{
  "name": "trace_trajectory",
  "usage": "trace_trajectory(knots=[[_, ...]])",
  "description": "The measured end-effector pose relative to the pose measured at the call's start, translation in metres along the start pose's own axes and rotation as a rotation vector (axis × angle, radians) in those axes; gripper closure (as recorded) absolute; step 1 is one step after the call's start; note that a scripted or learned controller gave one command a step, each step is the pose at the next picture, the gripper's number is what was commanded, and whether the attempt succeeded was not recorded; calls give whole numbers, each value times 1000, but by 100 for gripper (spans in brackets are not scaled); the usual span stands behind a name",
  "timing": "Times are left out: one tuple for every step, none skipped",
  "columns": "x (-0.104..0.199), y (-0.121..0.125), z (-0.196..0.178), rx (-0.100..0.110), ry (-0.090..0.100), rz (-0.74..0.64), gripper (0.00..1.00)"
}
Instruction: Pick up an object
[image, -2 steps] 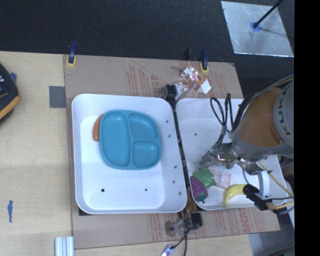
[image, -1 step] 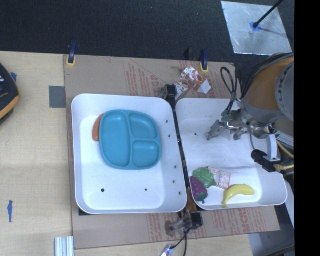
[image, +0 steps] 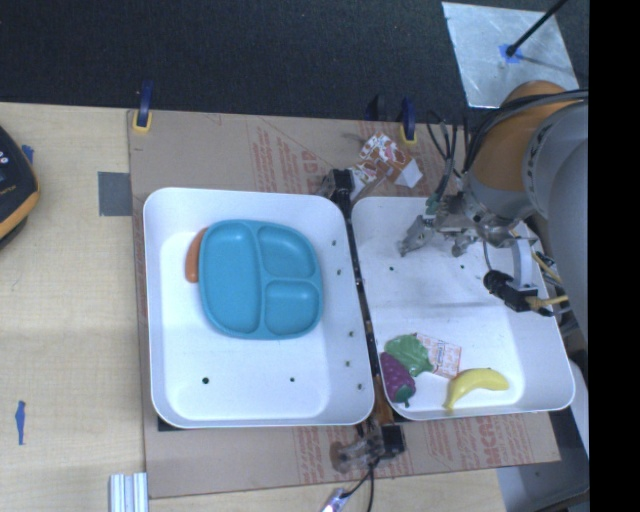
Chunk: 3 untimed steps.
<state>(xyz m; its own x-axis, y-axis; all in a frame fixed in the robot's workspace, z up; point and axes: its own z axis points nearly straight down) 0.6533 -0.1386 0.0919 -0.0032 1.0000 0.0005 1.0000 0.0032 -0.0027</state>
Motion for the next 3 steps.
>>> trace_trajectory(knots=[[0, -35, -8, 1, -2, -1, 0], [0, -34, -18, 2, -2, -3, 100], [50, -31, -102, -4, 1, -1, 100]])
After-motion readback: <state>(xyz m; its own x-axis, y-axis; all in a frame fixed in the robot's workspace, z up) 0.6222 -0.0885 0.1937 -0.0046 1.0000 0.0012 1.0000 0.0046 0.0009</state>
